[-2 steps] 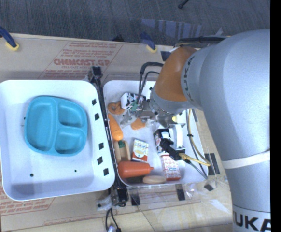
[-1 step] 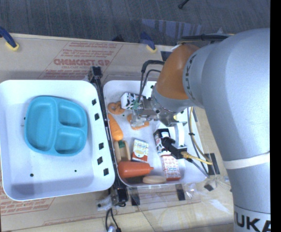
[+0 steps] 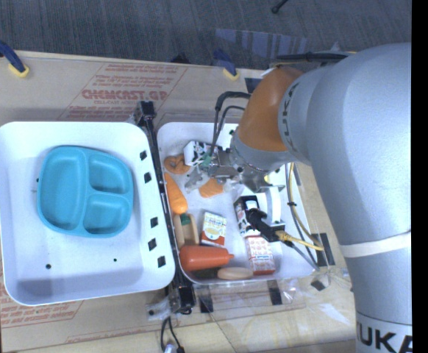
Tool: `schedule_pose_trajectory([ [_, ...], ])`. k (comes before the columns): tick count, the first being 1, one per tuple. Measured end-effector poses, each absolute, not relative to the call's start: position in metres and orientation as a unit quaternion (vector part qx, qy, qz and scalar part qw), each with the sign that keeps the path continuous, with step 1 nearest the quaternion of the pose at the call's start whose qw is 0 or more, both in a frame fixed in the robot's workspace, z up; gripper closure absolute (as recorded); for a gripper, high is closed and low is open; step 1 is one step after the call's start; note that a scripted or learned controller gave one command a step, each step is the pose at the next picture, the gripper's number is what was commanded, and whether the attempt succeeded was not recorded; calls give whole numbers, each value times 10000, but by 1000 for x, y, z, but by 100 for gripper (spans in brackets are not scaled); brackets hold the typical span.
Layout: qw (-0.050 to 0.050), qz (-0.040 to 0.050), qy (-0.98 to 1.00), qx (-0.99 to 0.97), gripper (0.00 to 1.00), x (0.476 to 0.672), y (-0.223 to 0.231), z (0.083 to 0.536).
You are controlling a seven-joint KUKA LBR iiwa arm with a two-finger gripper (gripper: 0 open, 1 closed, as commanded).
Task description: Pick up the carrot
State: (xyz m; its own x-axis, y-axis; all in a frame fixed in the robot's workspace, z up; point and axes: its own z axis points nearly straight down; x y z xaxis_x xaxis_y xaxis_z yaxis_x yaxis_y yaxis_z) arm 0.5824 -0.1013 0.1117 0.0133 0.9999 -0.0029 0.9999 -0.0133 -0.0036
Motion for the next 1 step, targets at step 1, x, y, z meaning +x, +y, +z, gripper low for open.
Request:
schedule_pose_trajectory([
  [1,30,20,-6223,-7828,0,574,-102,91],
])
